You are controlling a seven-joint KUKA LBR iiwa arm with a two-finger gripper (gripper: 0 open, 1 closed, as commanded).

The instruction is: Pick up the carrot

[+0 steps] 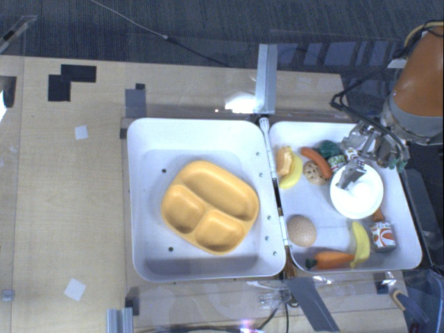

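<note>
Bins sit side by side: the left bin (146,186) holds a yellow divided tray (209,205). In the right bin (411,245) the carrot (331,259) lies along the near wall, beside a banana (360,242). Farther right, the gripper (354,173) hovers over a white plate (358,195), holding nothing.

The wooden bench (62,207) carries two shallow white bins side by side: the right bin (409,227) sits directly beneath the gripper (357,159), the left bin (149,186) lies well away from it.
</note>
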